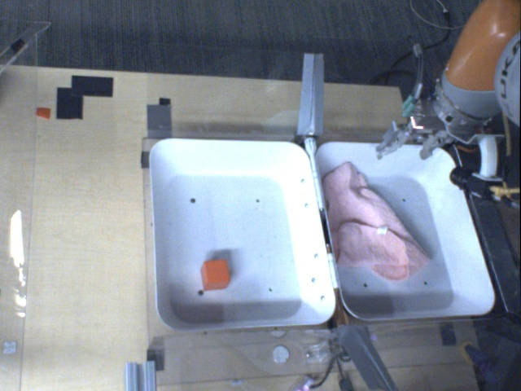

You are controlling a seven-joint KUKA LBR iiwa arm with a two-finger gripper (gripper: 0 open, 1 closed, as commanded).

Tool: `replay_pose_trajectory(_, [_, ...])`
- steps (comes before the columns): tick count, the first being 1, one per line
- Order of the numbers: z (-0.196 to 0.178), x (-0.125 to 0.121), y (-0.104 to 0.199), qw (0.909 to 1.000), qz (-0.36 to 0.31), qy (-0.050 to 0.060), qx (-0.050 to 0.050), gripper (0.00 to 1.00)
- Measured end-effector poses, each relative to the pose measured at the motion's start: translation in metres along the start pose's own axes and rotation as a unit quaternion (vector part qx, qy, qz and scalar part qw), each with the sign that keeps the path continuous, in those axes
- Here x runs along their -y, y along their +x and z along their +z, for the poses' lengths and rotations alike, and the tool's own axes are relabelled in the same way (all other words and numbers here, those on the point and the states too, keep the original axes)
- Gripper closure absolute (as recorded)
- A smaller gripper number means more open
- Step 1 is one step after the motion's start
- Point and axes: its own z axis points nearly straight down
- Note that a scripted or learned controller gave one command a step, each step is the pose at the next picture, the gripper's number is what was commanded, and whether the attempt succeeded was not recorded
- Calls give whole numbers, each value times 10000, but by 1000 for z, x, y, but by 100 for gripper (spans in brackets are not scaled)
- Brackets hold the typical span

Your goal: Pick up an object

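Hand (413, 137) hovering over the far edge of the right bin (468, 296), fingers spread open, gripping nothing. Pink cloth (370, 230) lying crumpled in the right bin against its left wall, long axis running diagonally from far left to near right. Orange cube (216, 274) sitting in the left bin (175, 218), near corner. Both bins resting on the worktop (81, 243).

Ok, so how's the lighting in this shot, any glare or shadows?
Camera view: light is even and soft; the orange block casts a faint shadow, the pink cloth a soft one on the right bin; a glare streak marks the bench at left.
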Motion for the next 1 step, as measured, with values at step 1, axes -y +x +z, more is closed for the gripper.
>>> replay_pose_trajectory(1, [117,10,-10,10000,-83,-21,3,0])
